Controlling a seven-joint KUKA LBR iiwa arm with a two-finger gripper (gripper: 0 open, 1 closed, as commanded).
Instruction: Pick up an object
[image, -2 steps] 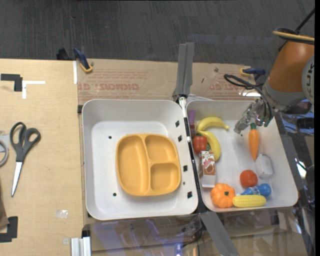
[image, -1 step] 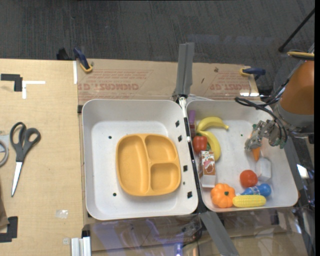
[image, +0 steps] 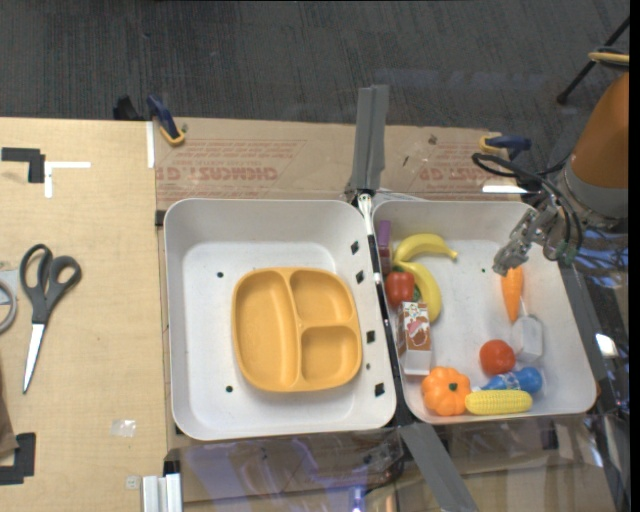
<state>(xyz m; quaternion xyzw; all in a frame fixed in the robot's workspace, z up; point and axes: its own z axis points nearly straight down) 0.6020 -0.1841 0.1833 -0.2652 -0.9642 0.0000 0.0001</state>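
Two white bins sit side by side on the bench (image: 90, 400). The left bin (image: 190, 330) carries a yellow divided plate (image: 297, 328) at its centre. The right bin (image: 455, 215) carries toy food: a banana (image: 424, 262) at about ten o'clock, a red tomato-like piece (image: 399, 288) touching it, a small printed carton (image: 416, 328) along the nine o'clock wall, a little orange pumpkin (image: 446, 390) at seven o'clock, a corn cob (image: 498, 402) at six o'clock with a blue piece (image: 525, 380) just above it, a red ball (image: 497, 356) nearby, and a carrot (image: 512, 292) at about two o'clock. The end effector (image: 520, 250) hangs directly over the carrot's upper end; whether it is clenched or released I cannot tell. Scissors (image: 42, 290) lie on the bench at nine o'clock of the left bin.
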